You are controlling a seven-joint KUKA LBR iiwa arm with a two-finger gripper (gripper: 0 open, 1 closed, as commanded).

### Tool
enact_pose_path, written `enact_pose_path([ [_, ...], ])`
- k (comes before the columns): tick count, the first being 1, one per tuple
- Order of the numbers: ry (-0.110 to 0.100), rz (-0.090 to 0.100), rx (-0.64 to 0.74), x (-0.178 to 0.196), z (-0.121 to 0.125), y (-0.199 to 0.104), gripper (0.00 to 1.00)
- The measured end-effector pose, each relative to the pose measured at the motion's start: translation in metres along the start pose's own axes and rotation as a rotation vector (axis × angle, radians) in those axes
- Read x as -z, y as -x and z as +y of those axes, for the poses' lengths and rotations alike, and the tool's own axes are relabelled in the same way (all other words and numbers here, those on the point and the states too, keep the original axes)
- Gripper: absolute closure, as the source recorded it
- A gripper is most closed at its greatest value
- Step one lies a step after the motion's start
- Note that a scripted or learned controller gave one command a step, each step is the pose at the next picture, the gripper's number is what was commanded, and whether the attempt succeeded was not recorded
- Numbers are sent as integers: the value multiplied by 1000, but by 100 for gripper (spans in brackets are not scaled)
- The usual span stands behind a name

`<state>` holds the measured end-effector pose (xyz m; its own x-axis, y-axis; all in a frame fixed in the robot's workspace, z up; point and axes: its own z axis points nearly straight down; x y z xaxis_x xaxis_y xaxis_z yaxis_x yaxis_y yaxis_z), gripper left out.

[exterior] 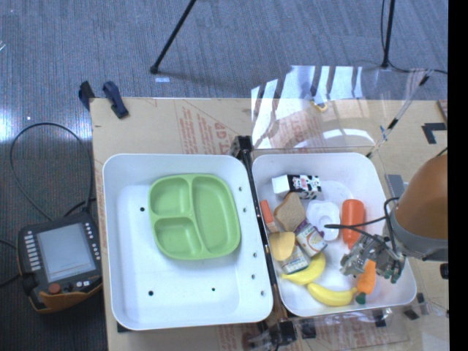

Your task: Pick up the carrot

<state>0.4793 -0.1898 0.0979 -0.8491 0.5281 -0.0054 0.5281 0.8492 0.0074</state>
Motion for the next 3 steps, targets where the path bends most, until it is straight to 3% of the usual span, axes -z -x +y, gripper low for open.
enact_pose_path([
  [1, -2, 0, -194, 104, 88, 6, 100],
  [2, -6, 10, 242, 40, 10, 32, 100],
  [3, -4, 6, 241, 42, 10, 33, 0],
])
